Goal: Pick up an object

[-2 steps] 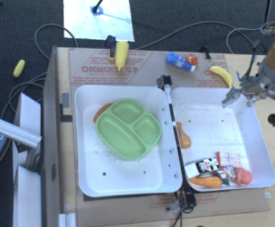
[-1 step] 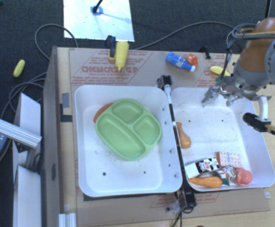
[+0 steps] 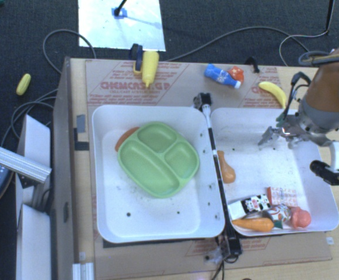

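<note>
Looking down: two white bins sit side by side on the counter point(image 3: 175, 77).
Arm point(image 3: 327, 95): grey with an orange band, reaching in from 3 o'clock over the right bin point(image 3: 257, 174).
Pincer point(image 3: 278, 134): spread apart, holding nothing, hanging over the bare floor at the 12 o'clock end of the right bin.
Toys to pick: a pile at the 6 o'clock end of the right bin, well apart from the pincer.
Pile: a carrot point(image 3: 255, 224), a small box point(image 3: 255, 203), a red packet point(image 3: 282, 196) and a pink ball point(image 3: 300, 217), all close together.
Orange toy point(image 3: 225, 168): at the 9 o'clock wall of the right bin.
Left bin point(image 3: 114, 214): holds a green plate point(image 3: 157, 158) with three parts.
Counter past the bins: a yellow bottle point(image 3: 149, 66) at 11 o'clock, a blue bottle point(image 3: 222, 76) at 12 o'clock, a banana point(image 3: 273, 92) at 1 o'clock.
</note>
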Motion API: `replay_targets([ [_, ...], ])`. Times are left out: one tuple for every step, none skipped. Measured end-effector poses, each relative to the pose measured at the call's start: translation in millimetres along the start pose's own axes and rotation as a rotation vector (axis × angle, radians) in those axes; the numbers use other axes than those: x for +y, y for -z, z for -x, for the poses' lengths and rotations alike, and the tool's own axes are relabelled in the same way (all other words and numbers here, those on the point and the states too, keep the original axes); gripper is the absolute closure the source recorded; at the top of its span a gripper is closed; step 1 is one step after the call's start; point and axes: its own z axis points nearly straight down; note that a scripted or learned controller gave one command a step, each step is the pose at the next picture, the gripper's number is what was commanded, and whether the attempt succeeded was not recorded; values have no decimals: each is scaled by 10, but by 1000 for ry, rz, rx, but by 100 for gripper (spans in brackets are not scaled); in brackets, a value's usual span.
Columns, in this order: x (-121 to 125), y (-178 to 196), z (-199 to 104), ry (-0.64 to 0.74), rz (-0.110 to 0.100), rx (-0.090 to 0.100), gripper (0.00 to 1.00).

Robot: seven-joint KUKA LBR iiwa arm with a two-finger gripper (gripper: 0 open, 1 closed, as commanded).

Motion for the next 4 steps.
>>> replay_targets([
  [-373,-503,-332,0,0,2,0],
  [-363,-391,-326,0,3,1,100],
  [-355,-285,-325,1,5,1,100],
  [-347,-178,-325,2,7,1,100],
])
